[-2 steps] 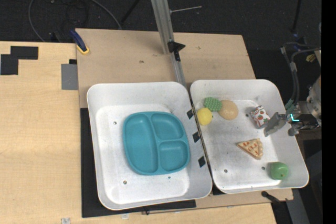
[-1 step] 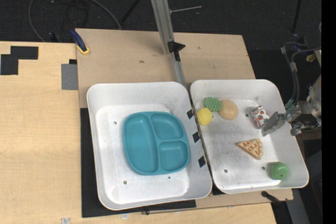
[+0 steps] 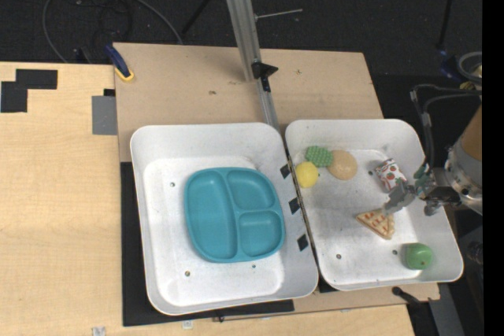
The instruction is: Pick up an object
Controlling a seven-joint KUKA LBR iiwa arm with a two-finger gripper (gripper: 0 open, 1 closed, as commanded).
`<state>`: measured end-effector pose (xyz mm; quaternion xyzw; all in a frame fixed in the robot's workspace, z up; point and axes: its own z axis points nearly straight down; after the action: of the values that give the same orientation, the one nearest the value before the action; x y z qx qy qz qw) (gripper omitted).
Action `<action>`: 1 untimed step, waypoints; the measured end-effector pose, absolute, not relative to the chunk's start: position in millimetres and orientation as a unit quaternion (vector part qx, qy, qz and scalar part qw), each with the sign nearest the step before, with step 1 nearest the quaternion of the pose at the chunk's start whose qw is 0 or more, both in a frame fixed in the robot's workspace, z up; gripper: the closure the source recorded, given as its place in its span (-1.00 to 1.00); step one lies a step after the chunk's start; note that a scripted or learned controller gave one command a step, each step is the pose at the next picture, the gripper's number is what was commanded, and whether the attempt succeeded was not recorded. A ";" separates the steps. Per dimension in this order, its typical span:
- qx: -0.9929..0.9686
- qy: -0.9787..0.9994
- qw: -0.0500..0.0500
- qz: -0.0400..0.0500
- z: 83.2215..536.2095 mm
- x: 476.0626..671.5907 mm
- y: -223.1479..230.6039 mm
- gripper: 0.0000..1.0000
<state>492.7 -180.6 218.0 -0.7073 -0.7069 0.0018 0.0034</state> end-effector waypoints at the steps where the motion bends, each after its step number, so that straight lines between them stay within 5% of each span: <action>1: -0.707 -0.707 0.004 0.001 164.2 484.1 -173.2 -1.00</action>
<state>484.1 -173.2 164.2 -0.7070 -0.7073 0.0014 0.0036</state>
